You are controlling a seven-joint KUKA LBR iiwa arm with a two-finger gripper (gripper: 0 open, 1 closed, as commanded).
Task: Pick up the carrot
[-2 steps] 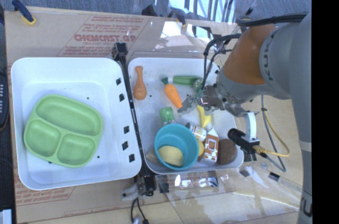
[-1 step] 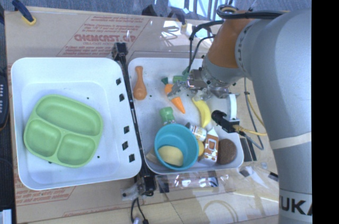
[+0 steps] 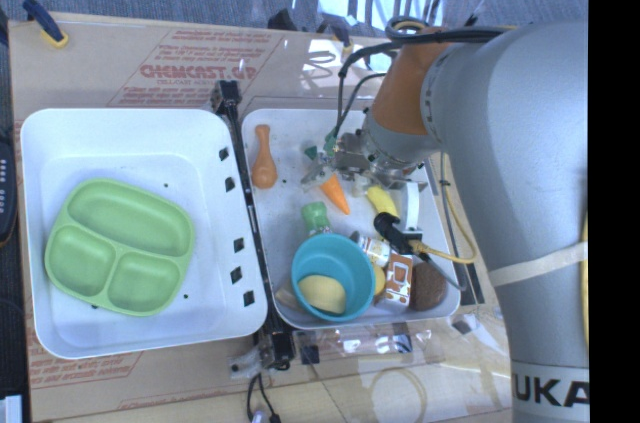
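Observation:
The carrot (image 3: 336, 194) is a small orange cone lying in the middle of the right bin (image 3: 285, 126), its tip pointing toward the near right. My gripper (image 3: 343, 165) hangs just above and behind the carrot's thick end, under the grey wrist with the orange band (image 3: 400, 96). Whether the gripper touches the carrot cannot be made out; the carrot lies on the bin floor.
Around the carrot lie a tan gourd-shaped toy (image 3: 263, 156), a green piece (image 3: 314, 214), a yellow piece (image 3: 381, 201) and a blue bowl (image 3: 330, 276) with a pale yellow item. A brown box (image 3: 397, 279) and brown ball (image 3: 430, 286) sit near right. The left bin holds a green divided plate (image 3: 120, 246).

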